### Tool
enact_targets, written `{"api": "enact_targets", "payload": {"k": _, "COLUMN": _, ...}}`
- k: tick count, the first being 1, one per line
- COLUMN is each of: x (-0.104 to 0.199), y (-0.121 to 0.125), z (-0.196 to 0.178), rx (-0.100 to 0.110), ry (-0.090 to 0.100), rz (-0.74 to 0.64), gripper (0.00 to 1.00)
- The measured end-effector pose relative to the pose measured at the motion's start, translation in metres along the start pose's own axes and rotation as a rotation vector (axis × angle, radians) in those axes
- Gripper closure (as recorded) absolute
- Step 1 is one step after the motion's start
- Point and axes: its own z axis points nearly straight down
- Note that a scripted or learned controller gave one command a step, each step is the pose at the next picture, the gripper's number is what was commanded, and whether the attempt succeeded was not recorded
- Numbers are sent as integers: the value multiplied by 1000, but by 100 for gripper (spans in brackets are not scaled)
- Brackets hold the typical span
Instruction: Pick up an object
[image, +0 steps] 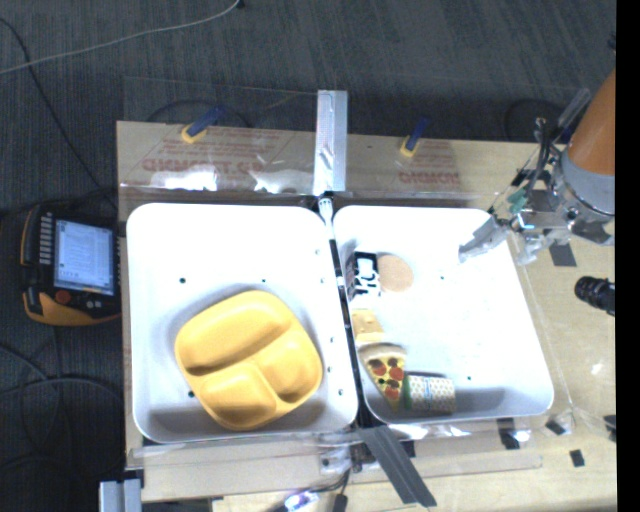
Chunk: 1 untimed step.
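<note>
Two white bins on a wooden bench, arm at the right bin's far corner.

Near rim: right bin (520, 330) holds a patterned can (430, 393) lying beside a pizza slice toy (383, 368), both at its near edge; farther in, a black-and-white item (363, 273) touches a tan round cookie (396, 273). Left bin (160, 240) carries a yellow divided tray (249, 357). Gripper (487, 240) hovers over the right bin's far right corner; whether it is open, cannot tell. Far bench edge: plastic sheet (230, 160) with red lettering, unreadable. Handheld pendant (70, 262) on dark carpet, left.
</note>
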Motion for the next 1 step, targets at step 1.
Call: {"api": "enact_targets", "payload": {"k": 1, "x": 63, "y": 60, "z": 104, "rx": 1, "ry": 0, "rz": 134, "gripper": 0}}
